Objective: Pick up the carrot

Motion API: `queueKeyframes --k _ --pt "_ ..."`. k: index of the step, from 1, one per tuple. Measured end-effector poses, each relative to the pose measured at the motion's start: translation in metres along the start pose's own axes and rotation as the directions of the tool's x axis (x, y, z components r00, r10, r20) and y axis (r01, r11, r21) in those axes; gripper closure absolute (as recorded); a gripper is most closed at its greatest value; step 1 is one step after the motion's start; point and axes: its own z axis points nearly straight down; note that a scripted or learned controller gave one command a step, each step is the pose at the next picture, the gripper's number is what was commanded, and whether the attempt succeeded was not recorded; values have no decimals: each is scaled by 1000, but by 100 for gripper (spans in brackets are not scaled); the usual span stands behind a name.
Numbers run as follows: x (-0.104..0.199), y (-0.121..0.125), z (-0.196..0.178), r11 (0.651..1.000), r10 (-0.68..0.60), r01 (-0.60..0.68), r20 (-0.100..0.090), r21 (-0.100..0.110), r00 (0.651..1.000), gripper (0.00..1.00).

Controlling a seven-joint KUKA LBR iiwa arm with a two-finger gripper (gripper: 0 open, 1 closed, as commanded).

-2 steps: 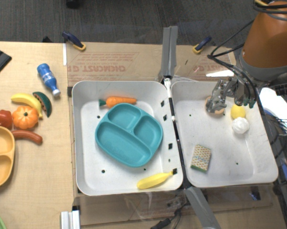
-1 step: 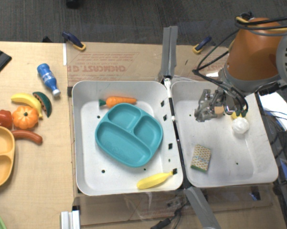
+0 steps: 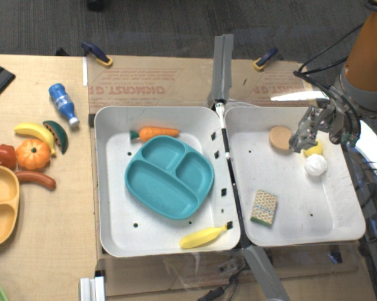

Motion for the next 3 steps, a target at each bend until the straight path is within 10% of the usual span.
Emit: queueKeyframes --k 1,2,3 --pt "23 66 72 963 -270 270 -4 -2 963 100" --pt "-19 27 82 1000 15 -15 -2 0 1000 100" --pt "-43 -20 56 985 -172 172 0 0 985 100"
